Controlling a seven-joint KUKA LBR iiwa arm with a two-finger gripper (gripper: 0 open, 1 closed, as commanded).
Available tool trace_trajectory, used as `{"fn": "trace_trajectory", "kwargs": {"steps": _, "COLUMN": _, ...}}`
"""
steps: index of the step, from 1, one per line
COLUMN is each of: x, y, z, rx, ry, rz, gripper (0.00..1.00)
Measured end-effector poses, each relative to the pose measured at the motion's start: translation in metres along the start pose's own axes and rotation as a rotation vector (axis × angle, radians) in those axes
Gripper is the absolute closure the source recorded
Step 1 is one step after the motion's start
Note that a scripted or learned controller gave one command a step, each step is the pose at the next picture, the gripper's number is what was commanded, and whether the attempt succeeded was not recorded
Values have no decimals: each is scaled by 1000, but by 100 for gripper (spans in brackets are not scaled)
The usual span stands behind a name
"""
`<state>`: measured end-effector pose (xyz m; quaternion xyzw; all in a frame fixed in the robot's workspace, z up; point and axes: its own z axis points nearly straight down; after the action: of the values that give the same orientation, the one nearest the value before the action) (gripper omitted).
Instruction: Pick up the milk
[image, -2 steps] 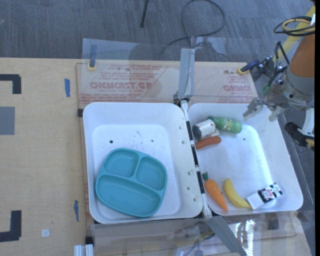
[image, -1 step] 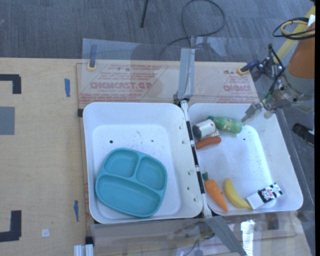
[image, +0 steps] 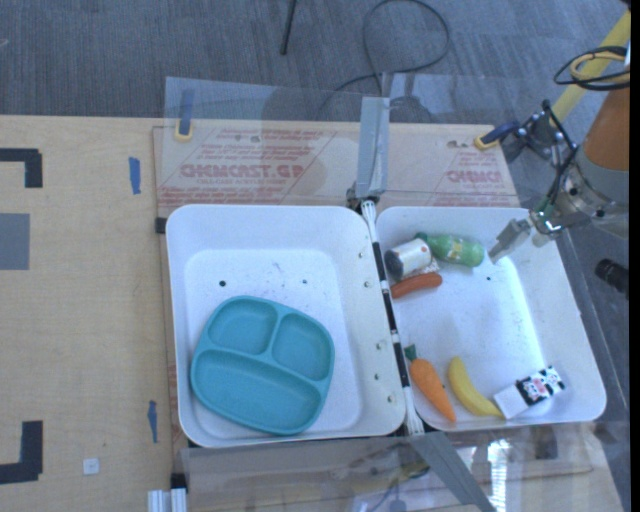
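Note:
The milk is a small white carton with black cow patches. It lies on its side in the near right corner of the right bin, just right of the banana. My gripper hangs over the far right part of that bin, next to the green bottle and well behind the milk. Nothing shows in its grasp.
The right bin also holds a green bottle, a can, a red sausage, a carrot and a banana. A teal divided plate lies in the left bin. Cables hang by the arm at the right.

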<state>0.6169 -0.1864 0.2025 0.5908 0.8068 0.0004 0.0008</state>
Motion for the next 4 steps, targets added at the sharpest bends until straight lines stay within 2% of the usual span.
{"fn": "trace_trajectory", "kwargs": {"steps": 1, "x": -20, "y": -59, "z": 96, "rx": 0, "ry": 2, "rz": 27, "gripper": 0}}
{"fn": "trace_trajectory", "kwargs": {"steps": 2, "x": -3, "y": -25, "z": 115, "rx": -4, "ry": -1, "rz": 688, "gripper": 0}}
{"fn": "trace_trajectory", "kwargs": {"steps": 3, "x": -7, "y": 26, "z": 116, "rx": 42, "ry": -5, "rz": 672, "gripper": 0}}
{"fn": "trace_trajectory", "kwargs": {"steps": 4, "x": -1, "y": 39, "z": 116, "rx": 4, "ry": -2, "rz": 755, "gripper": 0}}
